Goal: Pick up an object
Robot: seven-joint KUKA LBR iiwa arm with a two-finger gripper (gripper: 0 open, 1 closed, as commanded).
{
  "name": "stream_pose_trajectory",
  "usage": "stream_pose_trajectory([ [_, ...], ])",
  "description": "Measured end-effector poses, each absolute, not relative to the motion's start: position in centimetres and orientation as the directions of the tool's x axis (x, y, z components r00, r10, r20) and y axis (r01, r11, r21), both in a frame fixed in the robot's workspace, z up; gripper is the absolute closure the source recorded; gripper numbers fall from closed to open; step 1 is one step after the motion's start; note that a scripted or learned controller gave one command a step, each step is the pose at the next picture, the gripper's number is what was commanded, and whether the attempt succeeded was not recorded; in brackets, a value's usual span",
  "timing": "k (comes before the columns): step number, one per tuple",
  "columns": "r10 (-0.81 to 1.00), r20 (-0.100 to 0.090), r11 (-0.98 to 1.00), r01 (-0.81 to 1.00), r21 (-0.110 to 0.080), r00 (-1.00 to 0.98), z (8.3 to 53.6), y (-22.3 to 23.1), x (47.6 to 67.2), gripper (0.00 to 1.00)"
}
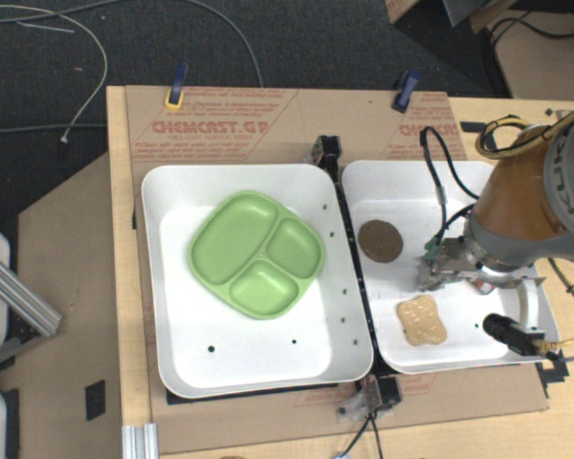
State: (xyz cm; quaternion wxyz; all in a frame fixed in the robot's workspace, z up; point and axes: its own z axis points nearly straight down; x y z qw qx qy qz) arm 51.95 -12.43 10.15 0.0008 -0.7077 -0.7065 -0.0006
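A round brown disc (380, 240) lies in the right bin (402, 182) near its left wall. A tan, lumpy biscuit-like piece (421, 319) lies closer to the front of that bin. My gripper (434, 268) hangs low in the right bin, between the two objects and just to their right, above the biscuit piece. The grey arm with its orange band (517, 199) covers the bin's right half.
A green three-compartment plate (256, 253) sits in the left bin (172, 208). A black divider with clamps (349, 256) separates the bins. Black cables (440, 175) loop over the right bin's back. Cardboard (220, 122) lies behind both bins.
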Motion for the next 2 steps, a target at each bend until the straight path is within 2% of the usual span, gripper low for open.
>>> stream_pose_trajectory([
  [2,1.000,-0.001,0.001,1.000,0.007,-0.001,21.1,-12.8,52.4,1.00],
])
